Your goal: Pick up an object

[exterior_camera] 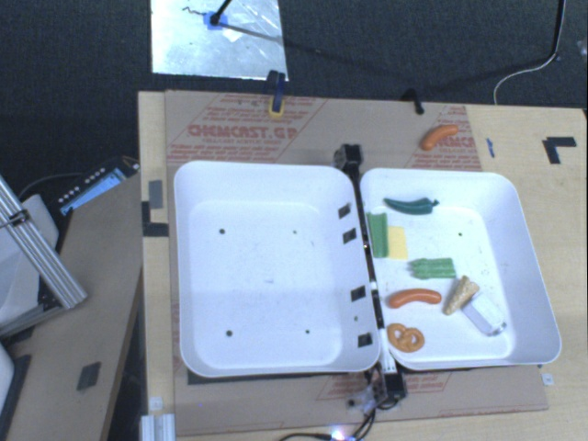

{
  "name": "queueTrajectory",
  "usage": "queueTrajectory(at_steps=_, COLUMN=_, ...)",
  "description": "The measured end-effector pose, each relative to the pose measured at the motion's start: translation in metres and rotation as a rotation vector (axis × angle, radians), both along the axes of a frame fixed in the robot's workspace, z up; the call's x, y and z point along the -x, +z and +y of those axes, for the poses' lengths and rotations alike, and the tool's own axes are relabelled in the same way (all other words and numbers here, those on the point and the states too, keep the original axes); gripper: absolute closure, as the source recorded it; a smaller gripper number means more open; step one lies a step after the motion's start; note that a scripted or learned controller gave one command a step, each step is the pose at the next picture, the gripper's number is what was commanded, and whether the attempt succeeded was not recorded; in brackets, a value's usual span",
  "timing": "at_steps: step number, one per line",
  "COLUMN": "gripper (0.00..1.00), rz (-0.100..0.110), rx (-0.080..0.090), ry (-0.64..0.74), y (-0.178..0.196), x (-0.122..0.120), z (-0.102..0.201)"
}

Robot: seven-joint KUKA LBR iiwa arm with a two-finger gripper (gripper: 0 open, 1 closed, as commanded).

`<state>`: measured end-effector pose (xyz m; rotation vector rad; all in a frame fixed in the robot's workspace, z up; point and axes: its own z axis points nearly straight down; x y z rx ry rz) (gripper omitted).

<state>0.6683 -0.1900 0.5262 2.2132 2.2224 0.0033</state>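
Two white bins on cardboard; loose items in the right one.

Left bin point(266, 265) beside right bin point(491, 237), touching along the middle. In the right bin, from left: green strip point(377, 233) against the left wall, touching yellow block point(396, 243); pretzel point(405, 338) near the front; dark green pepper point(411, 206) near the back; orange sausage point(414, 297); green block point(432, 267); tan wedge point(460, 294) just beside a pale piece point(484, 318). Second orange sausage point(439, 136) on the cardboard point(303, 127) behind the right bin. Gripper state: cannot tell.
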Motion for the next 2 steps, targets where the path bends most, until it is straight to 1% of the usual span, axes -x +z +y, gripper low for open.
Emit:
queueTrajectory(at_steps=1, gripper=1.00, rz=0.001, rx=0.000, ry=0.000, y=0.010, x=0.000, z=0.011)
queueTrajectory(at_steps=2, gripper=1.00, rz=0.007, rx=-0.001, ry=-0.006, y=-0.042, x=0.003, z=-0.018)
